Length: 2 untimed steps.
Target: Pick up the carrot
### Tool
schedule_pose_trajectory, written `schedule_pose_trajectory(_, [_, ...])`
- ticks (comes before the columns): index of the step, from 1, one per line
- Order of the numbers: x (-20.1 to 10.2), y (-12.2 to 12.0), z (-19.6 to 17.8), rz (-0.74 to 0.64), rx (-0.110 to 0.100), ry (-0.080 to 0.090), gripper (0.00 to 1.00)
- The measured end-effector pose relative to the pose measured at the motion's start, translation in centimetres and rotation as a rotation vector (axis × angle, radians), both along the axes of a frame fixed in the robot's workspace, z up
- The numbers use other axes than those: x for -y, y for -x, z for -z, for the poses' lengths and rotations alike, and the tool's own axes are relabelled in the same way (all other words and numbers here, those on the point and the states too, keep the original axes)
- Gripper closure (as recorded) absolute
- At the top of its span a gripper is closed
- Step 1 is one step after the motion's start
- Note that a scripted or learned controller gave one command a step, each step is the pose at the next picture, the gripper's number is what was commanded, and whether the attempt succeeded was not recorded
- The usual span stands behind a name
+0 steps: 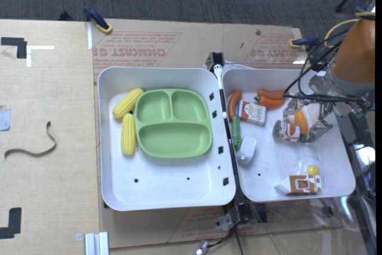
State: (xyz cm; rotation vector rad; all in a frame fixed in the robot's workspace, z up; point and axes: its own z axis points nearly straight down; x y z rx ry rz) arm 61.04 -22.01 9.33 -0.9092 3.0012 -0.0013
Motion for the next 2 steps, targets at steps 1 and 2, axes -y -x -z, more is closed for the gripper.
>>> schedule_pose_trajectory(1, [0.1, 3.4, 0.0, -0.041, -0.001, 0.001, 0.00])
schedule_pose_trajectory(2, [-0.1, 3.2, -1.0, -0.046, 0.005, 0.001, 1.00])
